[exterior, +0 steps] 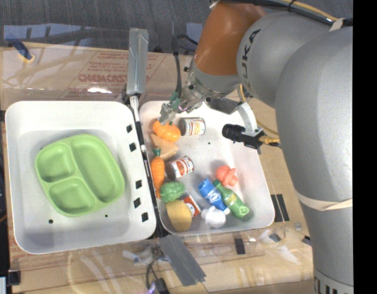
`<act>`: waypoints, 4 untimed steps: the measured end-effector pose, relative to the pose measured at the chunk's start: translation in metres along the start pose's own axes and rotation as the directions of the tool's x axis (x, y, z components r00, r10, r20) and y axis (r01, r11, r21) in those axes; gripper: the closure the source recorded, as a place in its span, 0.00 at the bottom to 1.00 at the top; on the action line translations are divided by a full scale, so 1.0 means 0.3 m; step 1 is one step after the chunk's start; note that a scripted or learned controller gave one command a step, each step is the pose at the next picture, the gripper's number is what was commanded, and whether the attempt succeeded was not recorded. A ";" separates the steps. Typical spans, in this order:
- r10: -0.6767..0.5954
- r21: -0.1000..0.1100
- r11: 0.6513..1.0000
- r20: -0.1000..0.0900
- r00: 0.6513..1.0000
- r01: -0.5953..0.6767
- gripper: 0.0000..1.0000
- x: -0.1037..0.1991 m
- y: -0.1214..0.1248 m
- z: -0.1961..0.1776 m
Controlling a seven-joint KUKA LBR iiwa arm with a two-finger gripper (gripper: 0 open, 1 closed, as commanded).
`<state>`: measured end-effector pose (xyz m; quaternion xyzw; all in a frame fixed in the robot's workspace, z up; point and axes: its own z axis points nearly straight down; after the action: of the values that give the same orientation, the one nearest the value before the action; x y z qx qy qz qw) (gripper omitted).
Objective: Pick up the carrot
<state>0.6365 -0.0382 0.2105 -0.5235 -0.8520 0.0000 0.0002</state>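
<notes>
while the arm (286,72) reaches in from 3 o'clock, i see its gripper (171,110) hanging over the right bin (257,185), toward that bin's 11 o'clock corner. i cannot tell how far the pincer is spread, and i see nothing caught in it. just below it, at 6 o'clock from the tips, sits a small orange pumpkin (166,131). the carrot (158,171) lies further down at 6 o'clock, along the bin's left wall, green top toward the pumpkin, well apart from the gripper. beside the carrot at 3 o'clock is a small can (180,166); another can (193,127) lies at 3 o'clock from the pumpkin. broccoli (172,192) touches the carrot's lower end, with a potato (179,215) below it. a green bottle (232,202) and a blue packet (210,193) lie toward 5 o'clock. the left bin (23,139) holds a green divided plate (79,174).
</notes>
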 end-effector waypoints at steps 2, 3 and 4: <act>-0.364 0.003 0.932 -0.003 0.932 0.364 0.00 0.022 -0.030 0.068; -0.421 0.004 0.907 -0.004 0.907 0.421 0.00 -0.137 -0.194 0.329; -0.378 0.001 0.926 0.001 0.926 0.378 0.00 -0.214 -0.101 0.149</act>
<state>0.6386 -0.1091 0.1658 -0.3496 -0.9369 0.0007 0.0001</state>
